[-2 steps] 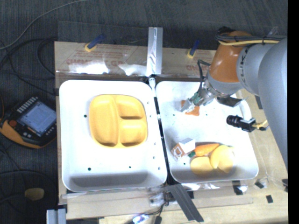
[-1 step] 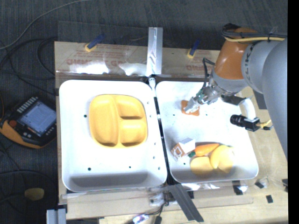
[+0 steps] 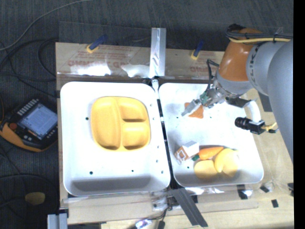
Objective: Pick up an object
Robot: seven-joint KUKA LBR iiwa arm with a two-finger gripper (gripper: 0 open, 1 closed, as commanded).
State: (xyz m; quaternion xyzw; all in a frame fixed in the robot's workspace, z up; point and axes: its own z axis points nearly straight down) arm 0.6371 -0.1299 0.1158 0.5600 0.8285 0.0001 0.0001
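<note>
On the far left, on the dark floor, a black and orange hand-held control box with a screen (image 3: 32, 124) is seen. Next to it the wooden bench (image 3: 274, 173) is found, and two shallow white bins are set on it side by side.

In the left white bin (image 3: 76, 175) a yellow plastic tray with three sections (image 3: 121, 123) is laid flat, near the middle of the bin. Behind the bins, a sheet of clear plastic (image 3: 107, 56) is clipped down with two small blue and yellow clips (image 3: 96, 43), and a shiny metal strip (image 3: 157, 51) stands between the two bins at the back.

In the right white bin (image 3: 176, 104) a few toys are kept. A small orange wedge-shaped piece (image 3: 197, 112) is seen in the upper part of this bin, right under the gripper (image 3: 191, 107). It looks to be touched by the fingertips, but it cannot be told if the fingers are open or closed, or if the piece is gripped. Near the front wall of this bin a small white and brown box (image 3: 185, 151) is laid, with an orange carrot-shaped toy (image 3: 210, 152) just beside it. Two round yellow lemon-like toys (image 3: 217, 166) are placed touching the carrot.

On the right, the grey arm with its orange band (image 3: 238, 63) is reached in over the bin.
</note>
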